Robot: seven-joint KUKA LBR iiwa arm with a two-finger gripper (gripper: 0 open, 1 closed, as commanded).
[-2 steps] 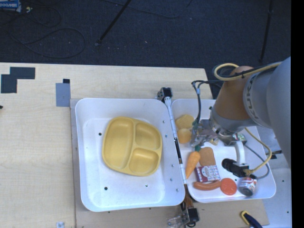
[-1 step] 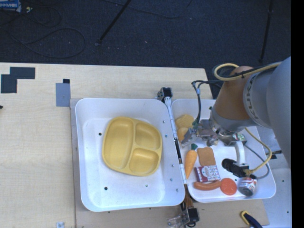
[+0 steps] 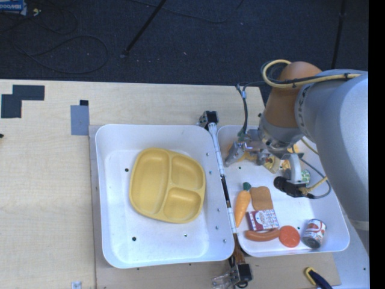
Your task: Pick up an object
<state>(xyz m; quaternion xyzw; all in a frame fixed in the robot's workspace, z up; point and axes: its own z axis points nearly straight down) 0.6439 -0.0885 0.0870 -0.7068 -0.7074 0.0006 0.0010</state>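
My gripper [image 3: 251, 151] hangs low over the far end of the right bin [image 3: 334, 221], under the grey arm with its orange band. A small tan object [image 3: 233, 156] lies just left of it by the bin's wall; whether they touch is unclear. Nearer the front lie an orange carrot [image 3: 242, 206], a brown slice of toast [image 3: 261, 197], a red box [image 3: 262, 220], a sausage [image 3: 260, 235], a red tomato [image 3: 289, 236] and a small can [image 3: 313, 232]. The arm hides part of the bin's right side.
The left bin [image 3: 114, 233] holds a yellow divided plate [image 3: 166, 184]. A small green and white item [image 3: 304, 176] peeks out beside the wrist. Pale bench surface stretches to the left of the bins.
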